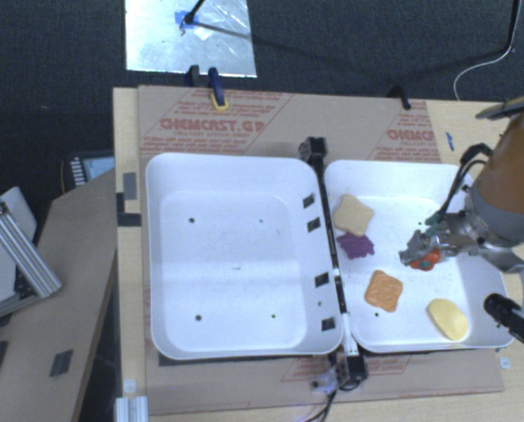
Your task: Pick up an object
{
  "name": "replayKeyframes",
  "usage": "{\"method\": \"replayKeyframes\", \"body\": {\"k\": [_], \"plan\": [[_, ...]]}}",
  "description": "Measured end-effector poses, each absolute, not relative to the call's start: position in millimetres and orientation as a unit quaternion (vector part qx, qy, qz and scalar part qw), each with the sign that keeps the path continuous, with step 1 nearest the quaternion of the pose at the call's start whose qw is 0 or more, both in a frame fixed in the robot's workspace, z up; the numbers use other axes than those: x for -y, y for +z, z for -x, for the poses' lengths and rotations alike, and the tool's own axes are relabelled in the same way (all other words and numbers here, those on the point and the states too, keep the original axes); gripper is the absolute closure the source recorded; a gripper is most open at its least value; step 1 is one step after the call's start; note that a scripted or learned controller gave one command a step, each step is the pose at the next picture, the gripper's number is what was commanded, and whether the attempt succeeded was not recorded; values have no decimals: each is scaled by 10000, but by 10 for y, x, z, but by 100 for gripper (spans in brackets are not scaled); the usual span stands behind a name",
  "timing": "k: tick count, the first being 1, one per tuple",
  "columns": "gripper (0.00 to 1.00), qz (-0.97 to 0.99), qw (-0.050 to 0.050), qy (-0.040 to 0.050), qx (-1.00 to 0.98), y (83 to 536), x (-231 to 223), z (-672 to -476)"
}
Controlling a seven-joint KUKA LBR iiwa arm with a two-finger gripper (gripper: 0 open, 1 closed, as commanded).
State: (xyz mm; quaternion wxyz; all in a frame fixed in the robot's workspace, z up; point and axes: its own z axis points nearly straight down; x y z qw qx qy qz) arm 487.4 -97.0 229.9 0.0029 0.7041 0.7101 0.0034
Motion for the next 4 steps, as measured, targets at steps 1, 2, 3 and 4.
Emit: {"method": "replayKeyframes", "body": {"k": [1, 2, 3, 4], "plan": [[100, -7020, 17, 38, -7122, 2809, 91, -4998], [100, -7044, 34, 33, -7098, 2923, -65, -5875], [100, -7034, 8, 20, -7108, 2602, -749, -6467], [100, -7043, -4, 24, -7099, 3561, -917, -5423]]}}
